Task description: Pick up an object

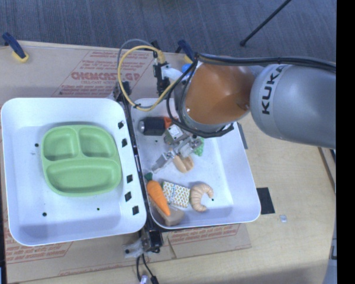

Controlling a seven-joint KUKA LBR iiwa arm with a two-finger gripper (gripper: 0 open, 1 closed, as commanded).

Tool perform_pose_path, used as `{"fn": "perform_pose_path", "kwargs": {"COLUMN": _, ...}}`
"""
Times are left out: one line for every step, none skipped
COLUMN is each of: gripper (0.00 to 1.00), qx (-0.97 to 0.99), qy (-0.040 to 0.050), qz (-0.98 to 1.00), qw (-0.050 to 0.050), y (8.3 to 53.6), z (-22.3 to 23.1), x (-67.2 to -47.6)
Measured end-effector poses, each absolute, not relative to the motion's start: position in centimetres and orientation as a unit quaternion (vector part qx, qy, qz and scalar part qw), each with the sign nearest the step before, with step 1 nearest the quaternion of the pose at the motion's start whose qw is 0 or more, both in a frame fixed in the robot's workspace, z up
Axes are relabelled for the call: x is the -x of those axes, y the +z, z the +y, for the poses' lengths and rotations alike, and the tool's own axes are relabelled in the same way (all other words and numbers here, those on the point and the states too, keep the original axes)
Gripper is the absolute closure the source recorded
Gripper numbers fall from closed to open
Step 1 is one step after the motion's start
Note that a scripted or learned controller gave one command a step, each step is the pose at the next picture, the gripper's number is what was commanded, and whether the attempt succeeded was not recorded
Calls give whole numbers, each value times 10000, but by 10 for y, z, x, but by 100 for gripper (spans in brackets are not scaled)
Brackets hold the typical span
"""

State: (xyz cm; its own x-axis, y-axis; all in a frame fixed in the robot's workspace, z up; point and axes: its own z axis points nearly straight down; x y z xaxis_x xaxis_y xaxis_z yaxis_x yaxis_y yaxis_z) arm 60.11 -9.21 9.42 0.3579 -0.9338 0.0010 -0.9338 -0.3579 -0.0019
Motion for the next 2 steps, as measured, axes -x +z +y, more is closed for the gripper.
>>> {"fn": "perform_pose_path", "kwargs": {"gripper": 0, "qx": 8174, "qy": -30, "qz": 5761, "qw": 18, "y": 95, "z": -97, "x": -573}}
{"fn": "perform_pose_path", "kwargs": {"gripper": 0, "qx": 7622, "qy": -72, "qz": 6473, "qw": 32, "y": 96, "z": -98, "x": -506}}
